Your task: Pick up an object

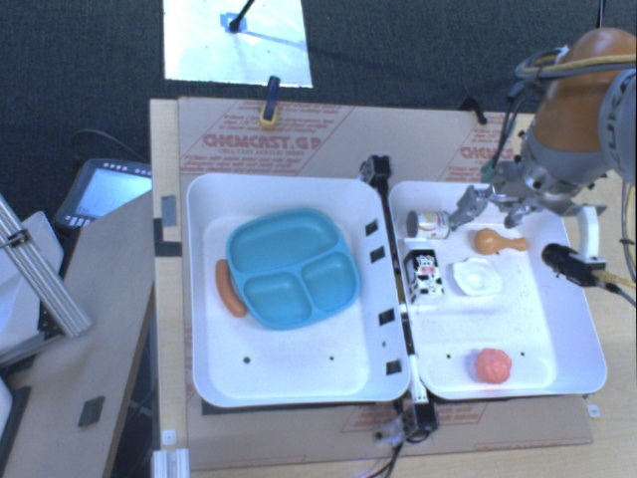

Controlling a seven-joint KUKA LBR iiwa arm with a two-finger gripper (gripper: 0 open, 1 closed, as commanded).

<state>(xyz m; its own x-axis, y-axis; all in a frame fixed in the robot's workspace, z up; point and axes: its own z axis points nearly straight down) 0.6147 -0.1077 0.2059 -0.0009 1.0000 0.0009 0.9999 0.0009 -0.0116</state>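
My gripper (490, 215) hangs over the far part of the right bin (572, 312), its two grey fingers spread open with nothing between them. One fingertip (462, 213) is close to a small white can (430, 223). Just in front of the gripper lies an orange drumstick-shaped toy (498, 241). A white bowl-like piece (476, 277) and a black-and-white cow toy (426, 273) sit mid-bin. A pink ball (492, 364) rests near the front edge.
The left bin (214, 361) holds a blue divided plate (293, 279) and an orange sausage (230, 288) beside it. A black divider (395, 287) runs between the bins. A black fitting with a cable (569, 263) overhangs the right bin's right side.
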